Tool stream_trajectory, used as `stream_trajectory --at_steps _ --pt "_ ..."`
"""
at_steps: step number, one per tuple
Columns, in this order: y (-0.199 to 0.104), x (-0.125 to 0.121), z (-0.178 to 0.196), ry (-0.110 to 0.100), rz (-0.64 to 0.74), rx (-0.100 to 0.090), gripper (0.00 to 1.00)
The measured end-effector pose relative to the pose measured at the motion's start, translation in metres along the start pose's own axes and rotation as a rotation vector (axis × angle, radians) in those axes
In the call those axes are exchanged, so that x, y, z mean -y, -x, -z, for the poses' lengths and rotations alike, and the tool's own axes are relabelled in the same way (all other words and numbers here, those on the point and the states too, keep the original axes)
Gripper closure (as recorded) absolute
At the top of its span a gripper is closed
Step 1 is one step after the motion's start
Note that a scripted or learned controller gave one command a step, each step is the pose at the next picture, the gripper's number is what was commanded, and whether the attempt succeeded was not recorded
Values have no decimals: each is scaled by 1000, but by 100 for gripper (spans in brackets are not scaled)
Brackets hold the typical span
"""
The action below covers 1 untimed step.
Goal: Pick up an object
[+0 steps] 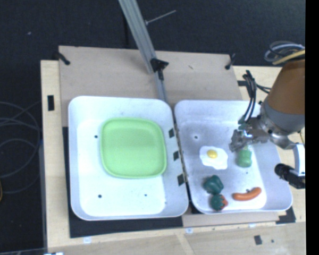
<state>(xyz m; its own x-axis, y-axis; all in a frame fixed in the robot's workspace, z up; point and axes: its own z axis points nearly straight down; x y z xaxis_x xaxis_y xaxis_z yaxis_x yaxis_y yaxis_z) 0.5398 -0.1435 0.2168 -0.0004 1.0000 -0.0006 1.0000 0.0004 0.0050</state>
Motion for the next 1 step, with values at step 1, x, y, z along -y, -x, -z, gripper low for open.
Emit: stream_trajectory --at_steps 1 --pt "0 -1 19 -2 0 0 100"
